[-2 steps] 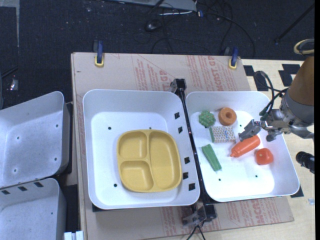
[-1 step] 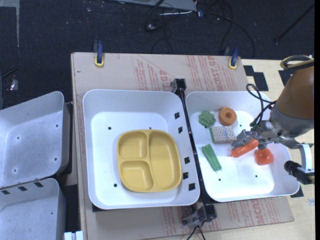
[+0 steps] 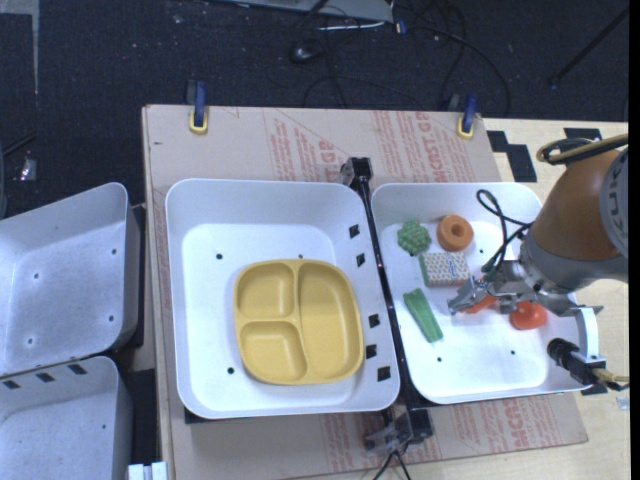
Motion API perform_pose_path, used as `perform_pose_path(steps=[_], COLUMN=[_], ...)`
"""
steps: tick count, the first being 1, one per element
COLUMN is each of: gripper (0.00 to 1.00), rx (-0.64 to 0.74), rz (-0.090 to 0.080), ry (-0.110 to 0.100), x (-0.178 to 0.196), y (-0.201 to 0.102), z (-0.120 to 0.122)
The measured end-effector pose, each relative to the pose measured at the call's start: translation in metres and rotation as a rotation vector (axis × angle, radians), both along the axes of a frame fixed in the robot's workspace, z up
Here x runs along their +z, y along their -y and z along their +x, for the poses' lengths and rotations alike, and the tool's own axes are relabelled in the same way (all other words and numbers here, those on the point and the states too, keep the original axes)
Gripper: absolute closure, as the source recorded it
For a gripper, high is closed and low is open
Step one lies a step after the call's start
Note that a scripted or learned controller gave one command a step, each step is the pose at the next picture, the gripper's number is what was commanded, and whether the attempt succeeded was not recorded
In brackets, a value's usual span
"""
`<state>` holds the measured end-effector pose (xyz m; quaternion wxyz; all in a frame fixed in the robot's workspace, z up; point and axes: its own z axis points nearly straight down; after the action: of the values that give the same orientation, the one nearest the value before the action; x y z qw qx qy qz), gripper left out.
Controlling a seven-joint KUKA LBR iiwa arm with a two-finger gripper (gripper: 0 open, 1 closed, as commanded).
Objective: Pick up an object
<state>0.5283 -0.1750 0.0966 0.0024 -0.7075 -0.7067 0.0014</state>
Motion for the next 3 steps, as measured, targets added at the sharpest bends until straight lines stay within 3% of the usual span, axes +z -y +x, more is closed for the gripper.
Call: perform_pose_path(steps=[1, 3], gripper=[1.00, 1.00], rx=[-0.001, 0.004], rz=[-0.001, -0.003], ry=[0.005, 0.010], x=[0.013, 0.114], y=[0.000, -0.004], z=[0.002, 0.000])
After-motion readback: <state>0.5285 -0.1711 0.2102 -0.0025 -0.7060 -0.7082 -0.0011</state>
